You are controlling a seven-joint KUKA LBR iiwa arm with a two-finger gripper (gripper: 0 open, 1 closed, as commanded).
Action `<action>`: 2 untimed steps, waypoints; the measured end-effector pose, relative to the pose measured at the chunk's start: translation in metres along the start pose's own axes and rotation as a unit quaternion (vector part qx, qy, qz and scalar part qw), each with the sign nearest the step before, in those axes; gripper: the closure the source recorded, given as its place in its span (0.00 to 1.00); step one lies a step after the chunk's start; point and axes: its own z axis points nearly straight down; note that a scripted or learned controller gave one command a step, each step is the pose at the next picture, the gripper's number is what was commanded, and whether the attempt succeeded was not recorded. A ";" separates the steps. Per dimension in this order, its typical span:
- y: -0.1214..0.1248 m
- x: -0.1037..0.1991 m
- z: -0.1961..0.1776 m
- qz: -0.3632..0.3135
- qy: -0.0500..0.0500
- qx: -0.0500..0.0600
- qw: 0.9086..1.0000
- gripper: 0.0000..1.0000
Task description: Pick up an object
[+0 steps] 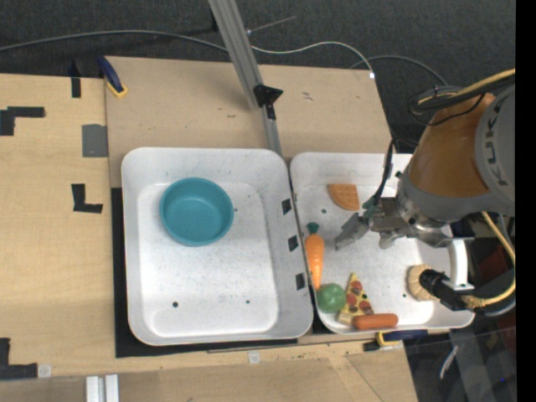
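Picking something up starts with choosing the nearest target: the carrot (314,258) lies along the right bin's (381,164) left wall, just beside your gripper (350,233), whose fingers look parted with nothing between them. Lower straight over its middle and close across the narrow width. Your arm's bulk hides the bin's right side, and the item by the tan slice (343,195) stays unclear.
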 end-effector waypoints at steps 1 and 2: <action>0.000 0.000 0.000 0.000 0.000 0.000 1.000 0.00; -0.008 0.000 0.045 0.001 0.000 0.003 1.000 0.00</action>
